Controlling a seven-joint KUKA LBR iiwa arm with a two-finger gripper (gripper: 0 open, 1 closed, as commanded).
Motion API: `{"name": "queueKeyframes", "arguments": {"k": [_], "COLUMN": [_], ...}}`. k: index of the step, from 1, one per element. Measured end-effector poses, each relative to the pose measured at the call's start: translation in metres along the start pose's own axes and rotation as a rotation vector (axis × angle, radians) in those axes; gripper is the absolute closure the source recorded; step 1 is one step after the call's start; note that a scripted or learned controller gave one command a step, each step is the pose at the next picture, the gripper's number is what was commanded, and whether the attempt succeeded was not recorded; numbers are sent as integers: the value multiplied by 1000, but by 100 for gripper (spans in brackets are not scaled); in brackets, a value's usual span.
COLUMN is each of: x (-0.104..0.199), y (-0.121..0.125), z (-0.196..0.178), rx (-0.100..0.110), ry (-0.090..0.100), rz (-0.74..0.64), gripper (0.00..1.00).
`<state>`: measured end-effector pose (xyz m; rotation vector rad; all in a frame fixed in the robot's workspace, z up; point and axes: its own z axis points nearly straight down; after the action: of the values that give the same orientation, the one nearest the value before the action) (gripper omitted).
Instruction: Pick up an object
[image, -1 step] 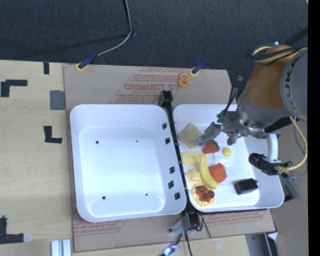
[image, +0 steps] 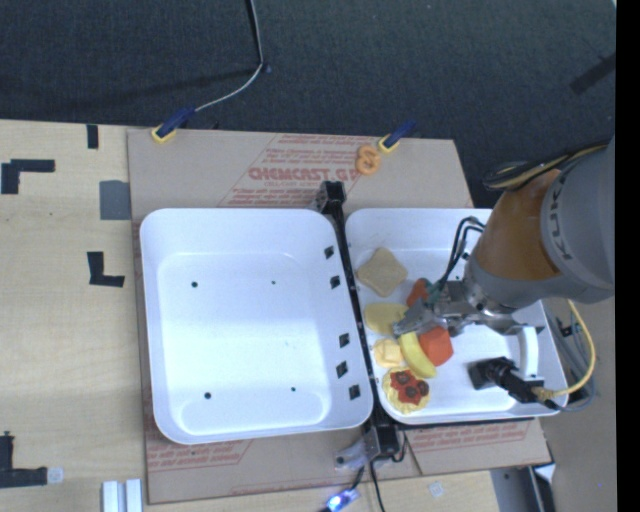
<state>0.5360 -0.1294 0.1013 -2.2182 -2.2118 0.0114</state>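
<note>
- The red toy (image: 436, 346), a tomato- or pepper-like piece as far as I can make out, lies in the right bin (image: 505, 400), touching the yellow banana (image: 416, 356) in the small heap of play food by the divider.
- I have the gripper (image: 425, 318) low over that heap, just above the red toy; whether the claw is spread or pinched I cannot tell from this slant.
- The tan bread slice (image: 382, 271), pale yellow piece (image: 383, 318) and pizza slice (image: 407, 389) crowd close, so I judge a clean grasp needs the fingers straddling the red toy alone.
- I would descend straight, avoid nudging the banana, and close only once the toy sits squarely between the fingers.
- The left bin (image: 160, 300) plays no part in this step.
</note>
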Motion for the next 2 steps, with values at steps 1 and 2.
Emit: {"name": "queueKeyframes", "arguments": {"k": [1, 2], "x": [7, 8], "y": [-42, -41], "z": [14, 4], "rx": [-23, -20], "ry": [-3, -1], "rz": [1, -3], "gripper": [0, 100]}}
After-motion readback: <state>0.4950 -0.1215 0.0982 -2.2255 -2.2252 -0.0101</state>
